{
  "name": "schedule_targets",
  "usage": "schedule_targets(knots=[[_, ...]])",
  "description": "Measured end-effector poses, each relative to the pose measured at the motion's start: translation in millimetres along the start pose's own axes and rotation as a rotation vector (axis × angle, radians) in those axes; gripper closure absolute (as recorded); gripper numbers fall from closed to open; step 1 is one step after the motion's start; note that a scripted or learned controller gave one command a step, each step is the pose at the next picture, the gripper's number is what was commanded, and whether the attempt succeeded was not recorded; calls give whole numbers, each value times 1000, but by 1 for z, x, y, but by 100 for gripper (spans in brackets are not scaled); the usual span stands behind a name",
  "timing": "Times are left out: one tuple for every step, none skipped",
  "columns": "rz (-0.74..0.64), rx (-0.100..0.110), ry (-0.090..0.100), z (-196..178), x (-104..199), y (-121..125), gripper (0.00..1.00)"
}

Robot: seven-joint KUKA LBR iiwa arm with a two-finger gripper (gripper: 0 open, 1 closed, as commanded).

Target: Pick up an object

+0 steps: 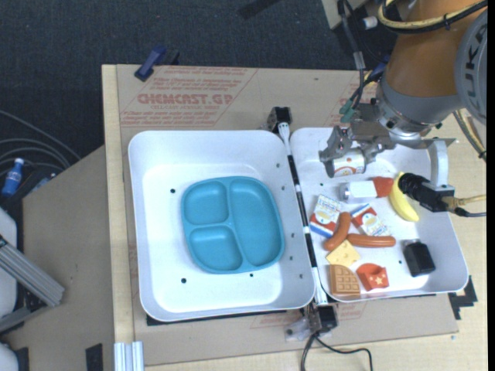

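My gripper (346, 154) hangs over the far left part of the right bin (452, 273), below the grey wrist with its orange band. Directly under it is a small white and orange item (350, 164); whether it is held cannot be seen. Toy food lies in front of the gripper: a white block (360, 189), a red piece (383, 185), a banana (404, 196), two sausages (372, 242), small packets (327, 207), a yellow cheese slice (345, 254), a waffle (344, 280), a red item (373, 275) and a black block (418, 257).
The left bin (151, 207) holds a blue divided plate (232, 224). A ridge with black clips (280, 118) separates the two bins. Cables run along the right bin's right side. A blue object (149, 62) lies at the bench's far edge.
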State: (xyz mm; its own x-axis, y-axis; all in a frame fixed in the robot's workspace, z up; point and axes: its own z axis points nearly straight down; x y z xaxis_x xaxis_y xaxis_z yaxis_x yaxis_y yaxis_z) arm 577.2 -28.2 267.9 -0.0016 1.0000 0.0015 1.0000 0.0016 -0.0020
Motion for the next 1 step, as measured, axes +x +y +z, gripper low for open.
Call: schedule_targets(knots=[[1, 1, -1, 10, 36, -72, 100]])
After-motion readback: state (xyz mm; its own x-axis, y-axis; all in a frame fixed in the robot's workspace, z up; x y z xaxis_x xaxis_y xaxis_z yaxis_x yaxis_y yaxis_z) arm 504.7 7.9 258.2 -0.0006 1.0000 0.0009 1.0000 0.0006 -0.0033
